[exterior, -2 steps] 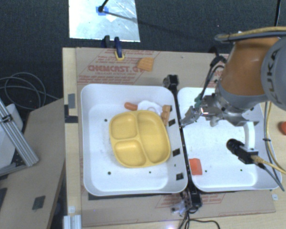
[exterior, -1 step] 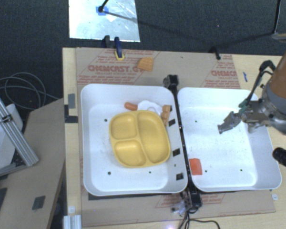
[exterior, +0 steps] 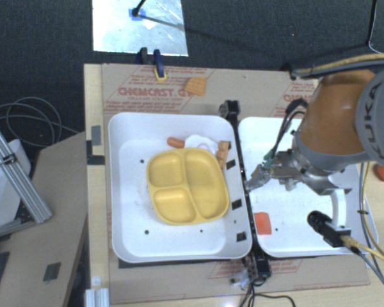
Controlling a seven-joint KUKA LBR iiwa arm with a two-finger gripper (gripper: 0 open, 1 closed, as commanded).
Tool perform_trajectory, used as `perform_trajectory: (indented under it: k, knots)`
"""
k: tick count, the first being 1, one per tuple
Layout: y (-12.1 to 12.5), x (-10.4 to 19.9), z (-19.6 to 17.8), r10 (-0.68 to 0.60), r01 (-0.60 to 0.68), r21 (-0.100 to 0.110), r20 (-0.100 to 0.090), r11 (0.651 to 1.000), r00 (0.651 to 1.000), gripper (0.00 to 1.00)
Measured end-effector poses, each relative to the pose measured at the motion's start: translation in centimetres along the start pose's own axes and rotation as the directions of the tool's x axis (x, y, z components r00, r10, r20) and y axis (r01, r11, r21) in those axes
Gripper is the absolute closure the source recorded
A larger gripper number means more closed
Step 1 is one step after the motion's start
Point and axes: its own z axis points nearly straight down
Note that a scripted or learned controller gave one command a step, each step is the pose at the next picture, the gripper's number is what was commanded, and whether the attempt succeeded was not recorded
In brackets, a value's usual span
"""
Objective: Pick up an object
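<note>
Grey metal, the gripper [exterior: 256, 179] sits at the right bin's [exterior: 294, 238] left edge, centre-right of frame; whether it is open or closed cannot be told. An orange block [exterior: 262, 222] lies just below it. The left bin [exterior: 128, 171] holds a yellow divided plate [exterior: 186, 187]. Cardboard [exterior: 147, 89] underneath reads "CHEMCAST"; the arm [exterior: 345, 120] reads "KUKA".

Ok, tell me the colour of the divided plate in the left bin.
Pale yellow; the divided plate shows plainly in the camera view.

Grey arm [exterior: 371, 117] with orange band [exterior: 329, 117], black lettering, dark cables, metallic wrist.
</note>
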Motion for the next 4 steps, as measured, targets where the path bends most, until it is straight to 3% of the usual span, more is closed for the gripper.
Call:
perform_trajectory:
  k: [1,2,3,4]
  knots:
    - [1.8,-7.1,-7.7,0.014,-0.013,-0.014,0.006,1.000,1.000,0.00]
    - [-1.1,-1.6,-3.3,0.002,-0.002,-0.001,0.000,1.000,1.000,0.00]
    - [-1.1,-9.7,-12.5,0.015,-0.015,-0.015,0.007,1.000,1.000,0.00]
    - [-1.1,-3.3,0.2,0.001,-0.001,0.005,-0.001,1.000,1.000,0.00]
